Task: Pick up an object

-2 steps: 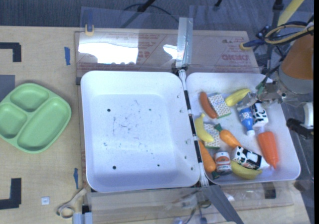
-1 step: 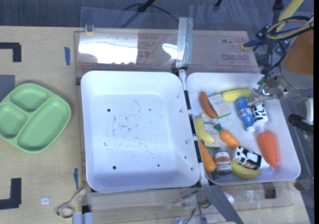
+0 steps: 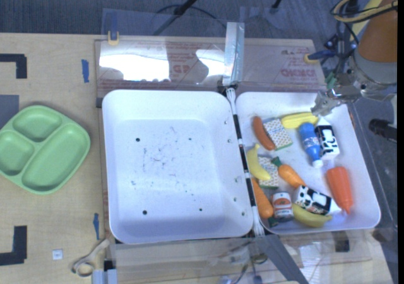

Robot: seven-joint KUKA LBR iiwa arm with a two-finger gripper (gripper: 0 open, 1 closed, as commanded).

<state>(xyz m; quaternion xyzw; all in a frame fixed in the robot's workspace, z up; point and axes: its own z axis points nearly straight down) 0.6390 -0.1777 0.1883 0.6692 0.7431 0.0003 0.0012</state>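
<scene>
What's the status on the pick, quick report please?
Gripper hovering at right bin's back corner, nothing seen held. Nearest targets: yellow banana, blue bottle. Items packed close together; left bin out of play.

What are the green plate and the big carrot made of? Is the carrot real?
The green plate looks like plastic: one even pale green, smooth, with molded rounded compartments. The big carrot is probably a plastic toy, not real: its orange is bright and uniform, with a smooth, slightly shiny surface. The view cannot settle it for sure.
</scene>
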